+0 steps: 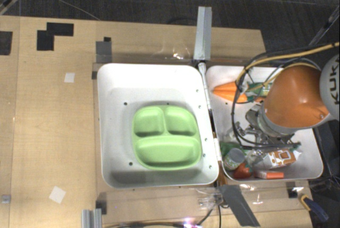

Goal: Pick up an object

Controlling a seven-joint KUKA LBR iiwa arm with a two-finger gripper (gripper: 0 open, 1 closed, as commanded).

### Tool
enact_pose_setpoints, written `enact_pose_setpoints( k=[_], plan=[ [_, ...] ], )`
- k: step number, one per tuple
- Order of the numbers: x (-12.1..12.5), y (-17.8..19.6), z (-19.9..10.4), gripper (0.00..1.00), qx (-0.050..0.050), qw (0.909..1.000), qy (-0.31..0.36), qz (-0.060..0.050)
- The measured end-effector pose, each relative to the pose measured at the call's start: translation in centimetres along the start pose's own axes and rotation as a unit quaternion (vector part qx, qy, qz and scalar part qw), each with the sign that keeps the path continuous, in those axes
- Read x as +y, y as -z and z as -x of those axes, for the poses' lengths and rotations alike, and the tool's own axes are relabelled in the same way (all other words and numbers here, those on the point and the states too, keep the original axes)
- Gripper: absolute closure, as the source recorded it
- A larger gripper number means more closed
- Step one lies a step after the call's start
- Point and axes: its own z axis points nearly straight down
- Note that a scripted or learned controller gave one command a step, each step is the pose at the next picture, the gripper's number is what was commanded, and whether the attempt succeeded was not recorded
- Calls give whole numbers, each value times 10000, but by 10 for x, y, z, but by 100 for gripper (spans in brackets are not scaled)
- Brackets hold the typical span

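Note:
A light green divided plate lies flat in the left bin. The right bin holds a jumble of small things: an orange carrot-shaped piece at its far left, a small tin and a red item at its near left, and a white and orange packet near the front. The arm's orange band hangs over the right bin, and the gripper is down among these objects, mostly hidden under the wrist and cables.
A metal divider post rises between the bins at the back. Black cables loop from the wrist over the right bin's left half. Wooden bench stretches to the left of the bins.

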Motion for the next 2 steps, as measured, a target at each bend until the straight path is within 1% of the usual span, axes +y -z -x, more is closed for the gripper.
enact_pose_setpoints(
  k=[1, 2],
  plan=[
    [-20, -2, 26, 0, 21, 9883, 1524, 55],
    [-72, -6, 84, 0, 6, 9839, 1784, 60]
  ],
)
